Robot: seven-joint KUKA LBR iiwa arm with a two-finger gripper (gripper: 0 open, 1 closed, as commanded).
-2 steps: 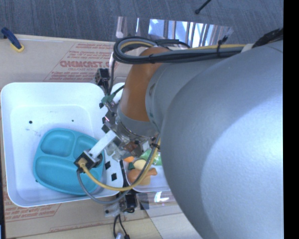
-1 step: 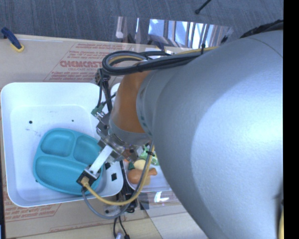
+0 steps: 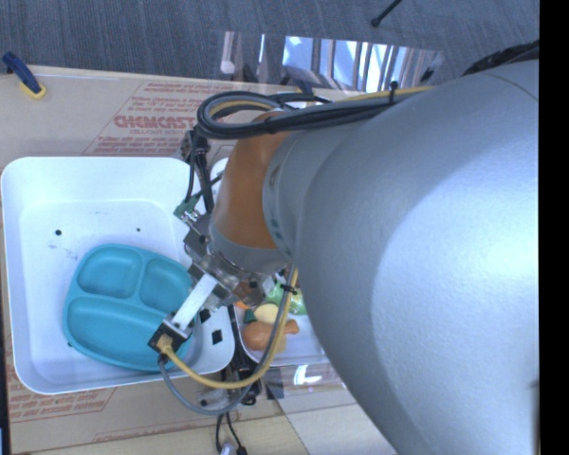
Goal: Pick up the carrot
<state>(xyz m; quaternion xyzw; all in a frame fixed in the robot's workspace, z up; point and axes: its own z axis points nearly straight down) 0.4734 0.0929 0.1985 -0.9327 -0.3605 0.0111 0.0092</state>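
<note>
the grey arm point(image 3: 427, 254) is filling the 3 o'clock half, its end effector point(image 3: 229, 297) hanging over the bins' shared edge; i cannot tell its state. the carrot point(image 3: 258, 336), seemingly at 6 o'clock beside the teal tray point(image 3: 123, 306), is calling for a slow, centred descent.

The right-hand bin point(image 3: 299, 375) is almost wholly covered by the arm point(image 3: 408, 245); a short stretch of its near rim is exposed. The carrot point(image 3: 259, 336) is partly screened by the wrist and a yellow cable point(image 3: 229, 379), so its full outline cannot be determined. The gripper point(image 3: 229, 313) is masked by the wrist assembly. The green item point(image 3: 290, 300) beside the carrot is too obscured to be identified.
</note>
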